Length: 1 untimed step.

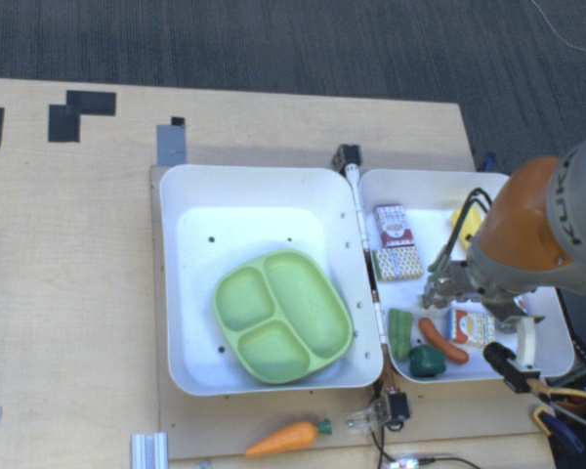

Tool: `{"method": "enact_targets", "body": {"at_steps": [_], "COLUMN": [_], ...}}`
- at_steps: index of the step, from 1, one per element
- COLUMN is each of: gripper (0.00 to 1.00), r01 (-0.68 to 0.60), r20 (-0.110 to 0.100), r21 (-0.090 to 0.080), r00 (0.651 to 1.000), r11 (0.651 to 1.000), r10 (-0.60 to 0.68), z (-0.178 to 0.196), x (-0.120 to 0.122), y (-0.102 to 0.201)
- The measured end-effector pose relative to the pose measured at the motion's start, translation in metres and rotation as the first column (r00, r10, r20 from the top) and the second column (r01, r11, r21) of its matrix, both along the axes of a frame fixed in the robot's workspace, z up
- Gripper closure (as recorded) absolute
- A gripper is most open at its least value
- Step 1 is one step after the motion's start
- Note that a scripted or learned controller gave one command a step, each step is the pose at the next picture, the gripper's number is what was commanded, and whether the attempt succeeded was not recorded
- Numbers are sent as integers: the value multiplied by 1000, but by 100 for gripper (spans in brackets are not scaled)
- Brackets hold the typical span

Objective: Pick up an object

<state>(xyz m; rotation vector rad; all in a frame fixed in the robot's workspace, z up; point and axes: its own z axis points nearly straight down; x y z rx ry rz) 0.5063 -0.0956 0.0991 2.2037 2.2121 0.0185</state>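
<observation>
- The objects for picking lie in the right bin (557,360), gathered mostly along its left and near parts.
- A small red and white carton (393,227) lies toward the far left of that bin, and a patterned box (397,262) sits just near of it, the two almost touching.
- A green pepper-like piece (399,330) lies along the bin's left wall, near the dividing rim.
- A red sausage (441,340) lies at a slant just right of the green piece, and a dark green round object (427,362) sits at the sausage's near end, against the near wall.
- A white packet with red and blue print (469,326) lies right of the sausage, partly under the arm.
- A yellow object (464,221) shows at the far side, partly hidden by the arm.
- The gripper (447,289) hangs over the middle of the right bin, just far of the sausage and the packet; whether its fingers are apart or together cannot be told, and nothing is seen between them.
- The arm (537,223), with its orange band, reaches in from the right over the bin's right half.
- The left bin (190,262) holds a light green divided plate (283,316) with three compartments.
- On the wooden bench (68,291), near of the bins, a toy carrot (288,438) lies on its side.
</observation>
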Motion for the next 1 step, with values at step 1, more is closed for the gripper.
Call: {"method": "enact_targets", "body": {"at_steps": [1], "gripper": [0], "r01": [0], "r20": [-1], "r21": [0], "r00": [1000], "r11": [1000], "r10": [0], "z": [0], "x": [0], "y": [0]}}
